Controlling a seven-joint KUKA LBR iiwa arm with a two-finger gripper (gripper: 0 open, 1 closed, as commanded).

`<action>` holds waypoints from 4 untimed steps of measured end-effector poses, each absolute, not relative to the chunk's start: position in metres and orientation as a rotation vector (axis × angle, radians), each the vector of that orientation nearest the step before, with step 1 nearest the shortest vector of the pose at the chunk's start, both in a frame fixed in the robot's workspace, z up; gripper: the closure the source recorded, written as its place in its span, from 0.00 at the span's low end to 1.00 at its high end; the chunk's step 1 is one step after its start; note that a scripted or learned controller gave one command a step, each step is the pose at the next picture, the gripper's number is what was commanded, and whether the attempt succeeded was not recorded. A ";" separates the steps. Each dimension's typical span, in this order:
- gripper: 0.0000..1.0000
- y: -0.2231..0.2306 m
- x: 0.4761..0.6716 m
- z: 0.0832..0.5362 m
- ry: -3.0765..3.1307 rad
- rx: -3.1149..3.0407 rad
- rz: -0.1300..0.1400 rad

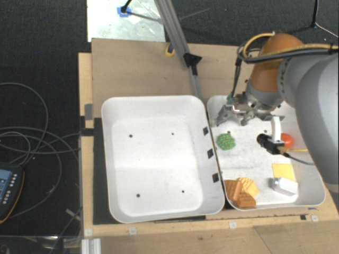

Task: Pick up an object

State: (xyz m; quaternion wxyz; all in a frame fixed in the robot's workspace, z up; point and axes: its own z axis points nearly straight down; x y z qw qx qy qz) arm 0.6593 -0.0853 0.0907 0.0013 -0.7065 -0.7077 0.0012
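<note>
Near edge of the desk [159,67]: two white bins side by side, left bin [153,157] and right bin [265,157].

Right bin, front to back:
- orange ridged block [241,192] in the near-left corner, touching the front wall
- small white/grey block [283,186] near the front-right, just in front of a flat yellow piece [283,170]
- green bumpy ball [226,141] close to the left wall, mid-bin, apart from everything else
- red-orange ball [286,139] toward the right, partly hidden behind a black-and-white fitting [270,139] on the arm

Hand [235,116] sits over the far-left part of the right bin, behind and above the green ball, not touching it. Metal fingers [222,115] point left and down. Cannot tell how far open they are from this angle; nothing visible between them.

Arm [307,89] comes in from the right, orange band [275,54] above the wrist, cables looping over it.

Farther back: a grey pole [175,28] slants across the desk to a black clamp [192,61] behind the bins. Off the desk to the left, dark floor with loose cables [32,136] and a pendant [9,187].
</note>
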 end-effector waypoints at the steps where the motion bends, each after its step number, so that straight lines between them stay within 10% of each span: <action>1: 1.00 -0.086 0.662 0.106 -2.226 -2.221 -0.005; 4: 1.00 -0.095 0.674 0.212 -2.229 -2.219 -0.002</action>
